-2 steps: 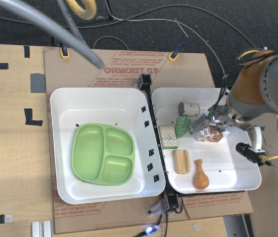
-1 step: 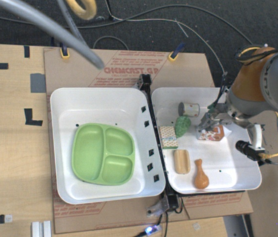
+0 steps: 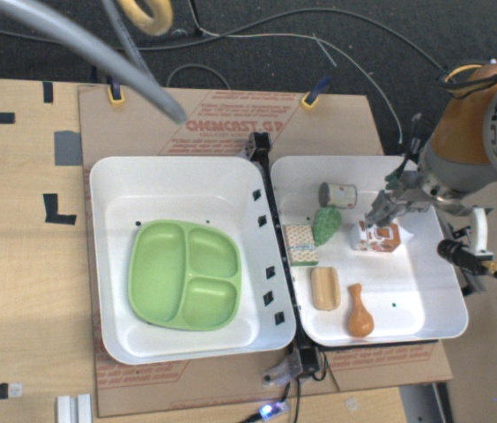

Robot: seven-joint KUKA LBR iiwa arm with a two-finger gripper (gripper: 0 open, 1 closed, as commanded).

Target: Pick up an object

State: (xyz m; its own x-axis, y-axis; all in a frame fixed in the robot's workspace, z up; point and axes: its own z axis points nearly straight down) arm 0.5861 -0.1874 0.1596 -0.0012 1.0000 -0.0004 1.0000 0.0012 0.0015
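Two white bins on a cardboard-covered bench, green divided plate (image 3: pixel 185 275) in left bin (image 3: pixel 107 183), gripper (image 3: pixel 379 221) low in right bin (image 3: pixel 442 315), grip state unclear, over red-and-white packet (image 3: pixel 381 237) near far right edge.

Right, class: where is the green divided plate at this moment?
In the camera view, the green divided plate lies in the left bin, toward its front. The black divider between the bins runs along its right.

The arm (image 3: pixel 473 144) is grey with a rounded orange band; its gripper (image 3: pixel 381 214) is dark grey metal.
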